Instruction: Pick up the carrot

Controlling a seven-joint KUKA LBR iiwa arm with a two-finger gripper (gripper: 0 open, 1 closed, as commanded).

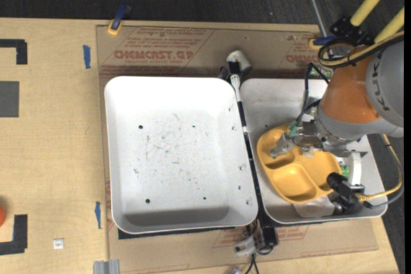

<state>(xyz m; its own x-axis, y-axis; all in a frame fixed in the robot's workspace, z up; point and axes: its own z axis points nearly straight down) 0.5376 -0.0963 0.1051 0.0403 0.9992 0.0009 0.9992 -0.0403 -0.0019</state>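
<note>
My gripper (280, 149) hangs low in the right bin (270, 99), over the upper compartment of a yellow two-part dish (302, 179). The dish lies tilted across the bin's middle and front. The grey arm with its orange band (347, 99) reaches in from the right and hides the bin's right side. A small green and white piece (345, 170) peeks out by the dish's right edge, partly under the wrist. A pale item (313, 207) lies at the bin's front wall, below the dish.
The left bin (173, 151) sits beside the right one, parted by a black rail (244, 138). Both stand on a cardboard sheet (160, 51). A small orange-red thing (2, 216) shows at the bench's far left edge.
</note>
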